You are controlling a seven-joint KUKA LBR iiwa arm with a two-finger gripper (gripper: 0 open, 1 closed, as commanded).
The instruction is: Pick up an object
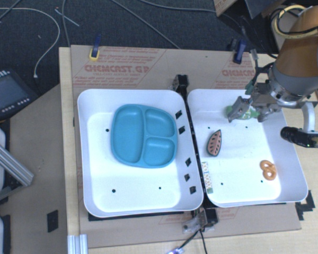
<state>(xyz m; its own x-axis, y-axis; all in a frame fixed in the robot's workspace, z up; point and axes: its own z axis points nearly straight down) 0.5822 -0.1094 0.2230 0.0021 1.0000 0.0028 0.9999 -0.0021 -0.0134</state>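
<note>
My fingers [243, 110] hover over the right white bin's [286, 157] far end; how far open, I cannot tell. The brown almond-shaped toy slice [214, 142] lies nearest, mid-bin. I should centre over it, aligning across its narrow width, then descend.

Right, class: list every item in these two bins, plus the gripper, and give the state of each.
Blue divided plate: lying flat in the left bin, right side up.
Brown leaf-shaped piece: lying flat in the right bin.
Pretzel: lying flat near the right bin's edge.
Gripper: above the right bin's far side.
</note>
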